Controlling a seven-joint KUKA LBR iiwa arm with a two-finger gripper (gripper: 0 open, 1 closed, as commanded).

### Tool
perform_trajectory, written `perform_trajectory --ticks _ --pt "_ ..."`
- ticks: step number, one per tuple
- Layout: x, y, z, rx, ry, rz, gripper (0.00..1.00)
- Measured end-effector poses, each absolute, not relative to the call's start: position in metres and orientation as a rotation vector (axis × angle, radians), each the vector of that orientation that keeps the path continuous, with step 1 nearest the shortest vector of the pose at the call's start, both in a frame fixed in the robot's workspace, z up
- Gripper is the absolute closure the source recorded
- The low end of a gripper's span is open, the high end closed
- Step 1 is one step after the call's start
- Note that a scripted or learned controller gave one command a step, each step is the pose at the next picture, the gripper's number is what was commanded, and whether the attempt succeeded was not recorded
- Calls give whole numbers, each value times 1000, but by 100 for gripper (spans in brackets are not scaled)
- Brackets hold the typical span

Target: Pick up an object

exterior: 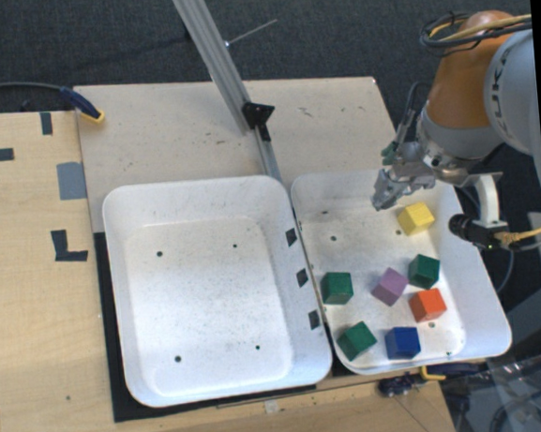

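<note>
1. The tool (388, 193) is hanging over the far part of the right bin (478, 333), just beside the yellow block (416, 217) on that block's far-left side; it looks close to touching, though the slant of the view is making that hard to judge.
2. Whether the tool is open or closed I cannot tell, as its tip is reading as one dark, blurred shape; nothing is showing between its parts.
3. The yellow block is lying on the bin floor, turned slightly so its edges are sitting at an angle to the bin walls. It is roughly cubic, so no long axis is standing out.
4. Nearer the camera than the yellow block, the other blocks are lying apart from it: a dark green one (424, 269), a purple one (388, 287), an orange one (428, 304), a blue one (403, 342), and two more green ones (337, 286) (357, 339) farther left.
5. The left bin (125, 270) is sitting beside the right bin on the bench (169, 134).
</note>
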State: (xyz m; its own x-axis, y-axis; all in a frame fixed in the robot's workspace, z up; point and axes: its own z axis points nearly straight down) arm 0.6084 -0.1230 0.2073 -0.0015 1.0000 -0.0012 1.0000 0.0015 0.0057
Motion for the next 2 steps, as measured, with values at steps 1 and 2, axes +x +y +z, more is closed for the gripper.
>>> perform_trajectory --ticks 1,2 --pt "610 -123 261 2216 2220 5 100" --pt "598 -79 253 2217 2228 -1 100"
